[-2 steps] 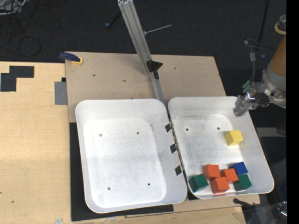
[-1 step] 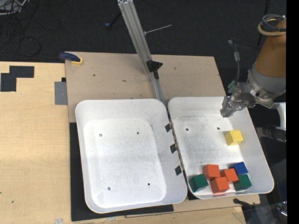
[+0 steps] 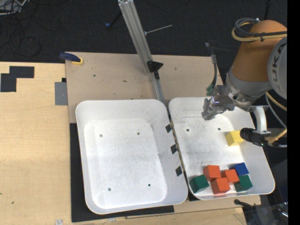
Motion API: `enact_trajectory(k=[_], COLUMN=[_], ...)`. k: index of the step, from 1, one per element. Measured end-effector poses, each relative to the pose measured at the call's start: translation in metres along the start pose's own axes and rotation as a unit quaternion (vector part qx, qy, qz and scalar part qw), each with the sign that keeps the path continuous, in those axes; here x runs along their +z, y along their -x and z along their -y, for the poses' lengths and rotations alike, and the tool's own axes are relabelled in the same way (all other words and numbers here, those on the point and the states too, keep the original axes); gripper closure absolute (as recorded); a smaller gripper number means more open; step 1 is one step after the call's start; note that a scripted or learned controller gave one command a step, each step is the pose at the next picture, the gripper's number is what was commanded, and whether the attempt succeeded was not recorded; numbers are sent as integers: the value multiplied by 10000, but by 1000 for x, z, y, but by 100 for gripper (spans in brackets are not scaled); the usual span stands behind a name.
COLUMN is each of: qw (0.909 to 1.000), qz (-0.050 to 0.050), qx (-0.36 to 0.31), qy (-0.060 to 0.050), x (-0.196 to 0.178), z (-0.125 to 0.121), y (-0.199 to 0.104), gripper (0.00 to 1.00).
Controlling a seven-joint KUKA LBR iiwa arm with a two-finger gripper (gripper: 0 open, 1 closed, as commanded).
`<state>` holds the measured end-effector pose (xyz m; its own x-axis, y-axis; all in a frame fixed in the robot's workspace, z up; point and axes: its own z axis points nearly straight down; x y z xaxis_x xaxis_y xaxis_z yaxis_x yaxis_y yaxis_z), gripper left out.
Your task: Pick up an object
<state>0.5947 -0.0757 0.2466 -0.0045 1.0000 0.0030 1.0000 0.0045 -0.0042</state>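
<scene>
My gripper (image 3: 209, 111) hangs over the far part of the right bin (image 3: 197, 139), well above its floor, with nothing seen between its fingers. A yellow block (image 3: 233, 138) lies near the bin's right side, below and right of the gripper. At the bin's near end sits a cluster of blocks: three orange ones (image 3: 212, 171) (image 3: 231, 175) (image 3: 220, 185), a blue one (image 3: 241, 168), and two green ones (image 3: 199, 183) (image 3: 243, 184).
The left bin (image 3: 122, 158) lies beside the right one, with black clips (image 3: 174, 149) along the shared edge. A slanted aluminium rail (image 3: 138, 36) rises behind the bins. A blue and yellow clamp (image 3: 70, 57) sits at the bench's far left corner.
</scene>
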Motion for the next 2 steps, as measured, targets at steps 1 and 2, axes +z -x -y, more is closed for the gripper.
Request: enact_trajectory(k=[1,2], qw=[10000,10000], qz=[3,14], qx=[3,6], qy=[-7,12], x=[13,8], z=[-8,-16], y=[-48,-102], gripper=[100,100])
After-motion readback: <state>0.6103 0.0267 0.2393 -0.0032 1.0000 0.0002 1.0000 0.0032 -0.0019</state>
